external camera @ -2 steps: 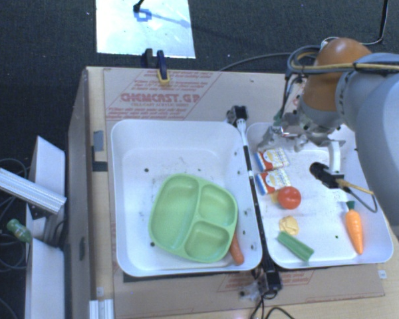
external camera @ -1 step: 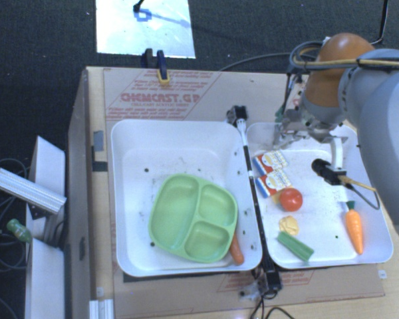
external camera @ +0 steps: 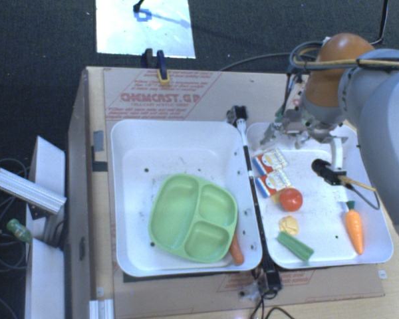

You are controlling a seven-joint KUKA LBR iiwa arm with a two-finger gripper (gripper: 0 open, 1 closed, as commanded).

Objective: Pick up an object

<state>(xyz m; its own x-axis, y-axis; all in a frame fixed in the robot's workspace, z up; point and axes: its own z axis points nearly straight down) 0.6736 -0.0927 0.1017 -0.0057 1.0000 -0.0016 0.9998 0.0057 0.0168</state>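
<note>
My gripper (external camera: 289,131) hangs over the far left part of the right bin (external camera: 379,248), just beyond a small red-and-white carton (external camera: 271,173) that lies against the bin's left wall. I see nothing held in it. Nearer the front lie a red tomato (external camera: 291,199), a small yellow piece (external camera: 288,225) and a green vegetable piece (external camera: 294,246). An orange carrot (external camera: 354,230) lies at the right side of this bin.
The left bin (external camera: 130,178) holds a green divided plate (external camera: 194,216) and a brown sausage (external camera: 236,251) against its right wall. A raised divider (external camera: 248,178) runs between the bins. The grey arm (external camera: 379,105) covers the right bin's far right corner.
</note>
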